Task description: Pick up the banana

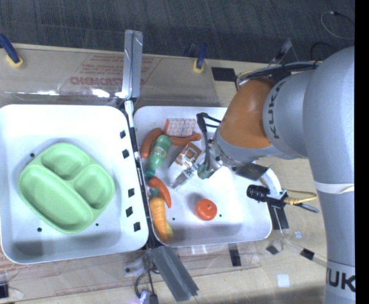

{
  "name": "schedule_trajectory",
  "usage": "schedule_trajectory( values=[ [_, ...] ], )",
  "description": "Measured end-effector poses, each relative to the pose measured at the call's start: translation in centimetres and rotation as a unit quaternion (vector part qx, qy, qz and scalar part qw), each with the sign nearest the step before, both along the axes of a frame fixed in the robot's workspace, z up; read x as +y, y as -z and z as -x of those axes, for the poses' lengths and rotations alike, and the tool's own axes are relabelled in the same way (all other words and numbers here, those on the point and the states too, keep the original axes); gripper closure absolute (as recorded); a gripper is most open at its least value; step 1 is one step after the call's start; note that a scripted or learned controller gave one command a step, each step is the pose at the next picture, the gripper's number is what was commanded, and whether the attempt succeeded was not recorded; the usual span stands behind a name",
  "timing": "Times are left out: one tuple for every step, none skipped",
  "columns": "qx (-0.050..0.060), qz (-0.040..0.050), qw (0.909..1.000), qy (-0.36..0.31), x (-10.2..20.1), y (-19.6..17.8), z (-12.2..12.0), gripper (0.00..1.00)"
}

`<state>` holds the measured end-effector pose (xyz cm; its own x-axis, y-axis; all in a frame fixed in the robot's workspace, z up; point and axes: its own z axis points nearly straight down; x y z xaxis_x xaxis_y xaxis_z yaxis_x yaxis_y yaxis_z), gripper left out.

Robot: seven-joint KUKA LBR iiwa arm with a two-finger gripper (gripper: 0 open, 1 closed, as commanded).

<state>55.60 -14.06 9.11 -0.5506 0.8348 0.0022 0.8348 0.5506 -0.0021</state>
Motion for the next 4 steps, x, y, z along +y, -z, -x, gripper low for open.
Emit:
schedule_trajectory(
  values=[
    [0.048,-0.0005,0.9968,0.064,1.1,0.5,-4.9,0.00],
    [-0.002,0.0032,0.9996,-0.029,3.6,-0.2,2.1,0.00],
    [0.031,0.0006,0.9943,0.102,3.0,0.4,-4.0,0.00],
    [0.001,0.0006,0.9926,0.122,8.8,-10.0,5.1,0.00]
  ],
)
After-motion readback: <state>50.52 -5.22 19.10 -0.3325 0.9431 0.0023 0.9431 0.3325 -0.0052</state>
